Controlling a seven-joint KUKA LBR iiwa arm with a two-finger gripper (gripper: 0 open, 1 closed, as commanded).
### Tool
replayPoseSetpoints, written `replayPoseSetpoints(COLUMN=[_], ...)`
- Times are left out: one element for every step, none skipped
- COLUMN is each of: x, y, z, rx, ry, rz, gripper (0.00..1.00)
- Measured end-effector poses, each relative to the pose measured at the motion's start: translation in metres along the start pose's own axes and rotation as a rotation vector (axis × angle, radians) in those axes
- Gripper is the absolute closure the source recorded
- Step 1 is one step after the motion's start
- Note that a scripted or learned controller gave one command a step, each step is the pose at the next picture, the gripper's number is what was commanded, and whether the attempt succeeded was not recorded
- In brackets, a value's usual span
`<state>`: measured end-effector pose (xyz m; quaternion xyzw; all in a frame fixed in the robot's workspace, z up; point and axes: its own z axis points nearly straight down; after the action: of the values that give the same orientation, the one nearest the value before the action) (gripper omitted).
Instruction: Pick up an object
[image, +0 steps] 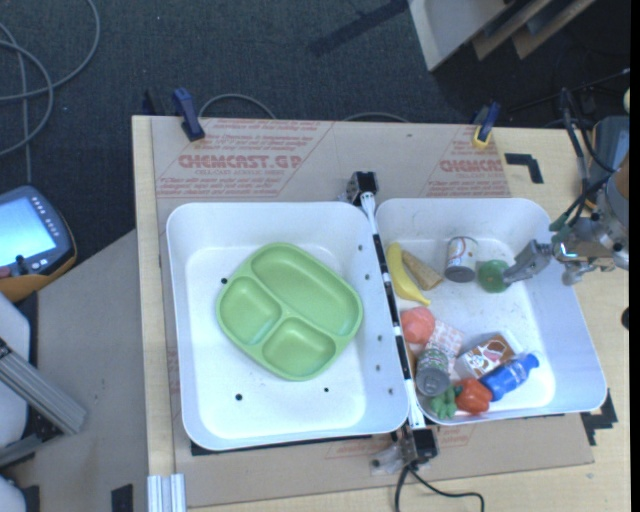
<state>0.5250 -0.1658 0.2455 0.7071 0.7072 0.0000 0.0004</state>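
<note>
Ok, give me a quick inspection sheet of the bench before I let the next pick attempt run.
Surface: bench covered in printed cardboard, two white bins side by side.
Job's things: right bin holds a banana, small can, green ball, blue bottle, snack packet and other small items.
Clutter: left bin holds a green divided tray.
Grippers: gripper low over the right bin, beside the green ball; grasp cannot be judged.
Cables: loops on the floor top left; one lead off the front edge.
Surroundings: dark carpet, lit screen at left.
</note>
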Motion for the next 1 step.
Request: replayPoseSetpoints(x=[0.0099], y=[0.0372], z=[0.1676], rx=[0.010], ry=[0.004], rz=[-0.003], gripper=[0.00])
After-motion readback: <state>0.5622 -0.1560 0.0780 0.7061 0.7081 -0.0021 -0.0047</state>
